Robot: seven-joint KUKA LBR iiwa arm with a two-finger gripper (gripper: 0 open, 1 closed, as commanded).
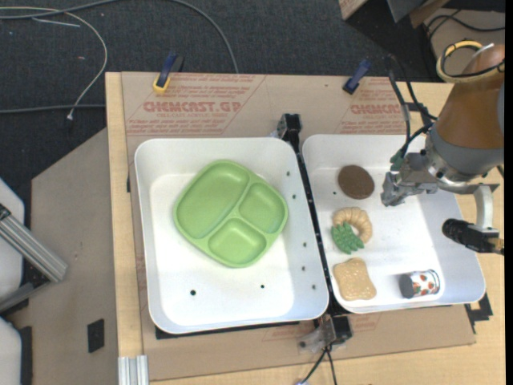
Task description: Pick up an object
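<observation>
The right bin [457,255] holds a round brown disc [355,181], a tan ring [354,220] with a small green spiky piece [347,238] against it, a tan bread-shaped piece [353,280] and a small can [419,284] lying on its side. My gripper [394,192] hangs over the upper middle of this bin, just right of the brown disc, with nothing seen between its fingers. The grey arm with its orange band [473,111] comes in from the right.
The left bin [156,239] holds a green divided plate [232,212]. Both bins rest on a cardboard sheet [208,103] fixed with blue clamps [166,71]. Cables run above the right bin, and a black part [469,235] of the arm juts over its right side.
</observation>
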